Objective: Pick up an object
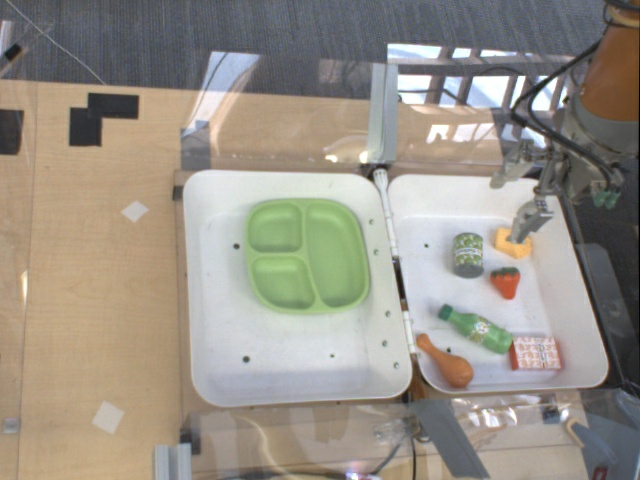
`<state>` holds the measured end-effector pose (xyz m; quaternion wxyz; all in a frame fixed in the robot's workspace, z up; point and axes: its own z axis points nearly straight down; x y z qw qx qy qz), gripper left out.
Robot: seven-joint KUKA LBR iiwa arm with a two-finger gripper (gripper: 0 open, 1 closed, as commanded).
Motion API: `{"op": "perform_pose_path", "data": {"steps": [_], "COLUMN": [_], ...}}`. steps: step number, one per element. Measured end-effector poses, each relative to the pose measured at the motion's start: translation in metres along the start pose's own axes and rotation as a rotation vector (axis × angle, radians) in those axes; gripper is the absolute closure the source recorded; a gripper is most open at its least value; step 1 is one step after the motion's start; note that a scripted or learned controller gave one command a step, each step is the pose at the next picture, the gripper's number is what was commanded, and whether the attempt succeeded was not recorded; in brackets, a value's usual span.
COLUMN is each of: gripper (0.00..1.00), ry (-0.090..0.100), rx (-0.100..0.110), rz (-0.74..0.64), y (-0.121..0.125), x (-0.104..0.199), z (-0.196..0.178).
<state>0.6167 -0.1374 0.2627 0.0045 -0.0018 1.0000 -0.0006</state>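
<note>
We see the arm (610,78) reaching in from the far right, its orange band high at the edge and the grey wrist bent down over the far right corner of the right bin (575,268). The gripper (524,230) hangs low there, one finger coming down onto or just in front of the yellow block (510,245); we cannot tell whether it touches the block, nor whether the pincer is open or closed.

In the right bin we find the dark green can (467,254) standing upright just left of the yellow block, and the red-orange toy (506,282) just nearer than the block. Nearer still lies the green bottle (477,329) on its side, with the small red carton (536,353) to its right and the brown drumstick (445,361) at the near left corner.

The left bin (220,368) holds the green divided plate (305,256), lying flat near its middle.
</note>
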Motion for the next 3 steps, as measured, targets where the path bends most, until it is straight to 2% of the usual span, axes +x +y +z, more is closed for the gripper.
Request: {"op": "perform_pose_path", "data": {"steps": [1,2,3], "gripper": [0.0,1.0,1.0], "ry": [-0.006,-0.012,-0.003], "rx": [0.001,0.002,0.0], "rz": [0.093,0.084,0.579], "y": [-0.01,-0.008,0.013], "x": [0.019,0.017,0.033], "z": [0.146,0.135,0.062]}}
